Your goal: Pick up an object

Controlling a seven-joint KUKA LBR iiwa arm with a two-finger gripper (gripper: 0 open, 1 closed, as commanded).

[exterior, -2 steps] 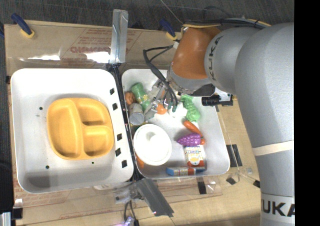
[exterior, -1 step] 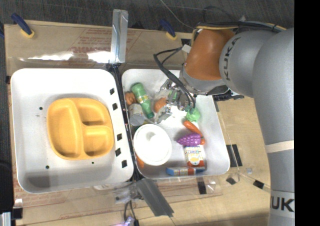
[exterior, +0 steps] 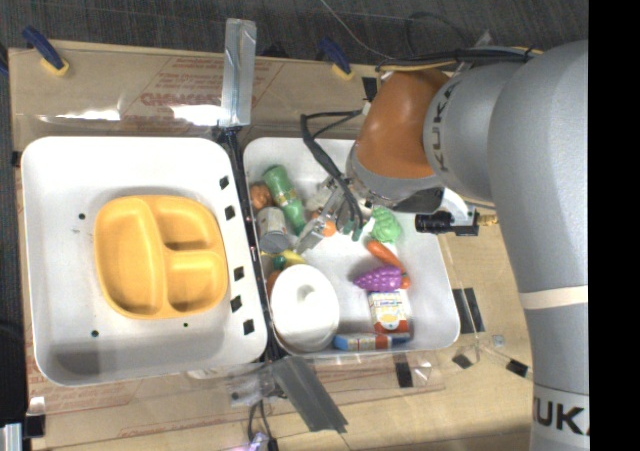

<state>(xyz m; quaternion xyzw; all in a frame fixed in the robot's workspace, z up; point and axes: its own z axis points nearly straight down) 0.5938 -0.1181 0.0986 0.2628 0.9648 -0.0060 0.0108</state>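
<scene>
Reaching: the arm [exterior: 500, 139] comes in from 3 o'clock and sets the hand [exterior: 335, 214] low over the upper middle of the right bin [exterior: 435, 269].
Hand state: I cannot tell whether it is released or clenched; the tips merge with the clutter below.
Task things: the green bottle [exterior: 283, 191] lies at 9 o'clock of the hand, the grey can [exterior: 271, 230] at 8 o'clock, the carrot [exterior: 384, 251] and purple grapes [exterior: 380, 280] at 4 to 5 o'clock, the white roll [exterior: 303, 307] at 6 o'clock, and the small labelled bottle [exterior: 390, 314] beyond the grapes.
Left bin: the yellow divided tray [exterior: 160, 254] sits alone in the left bin [exterior: 40, 239], well apart from the hand.
Risk, crowding: things near the hand touch one another, so a closing could catch two or squeeze one out sideways.
Risk, round shapes: bottle and can would likely roll off the tips.
Risk, wall: the divider at 9 o'clock leaves little room, so a push could wedge items against it.
</scene>
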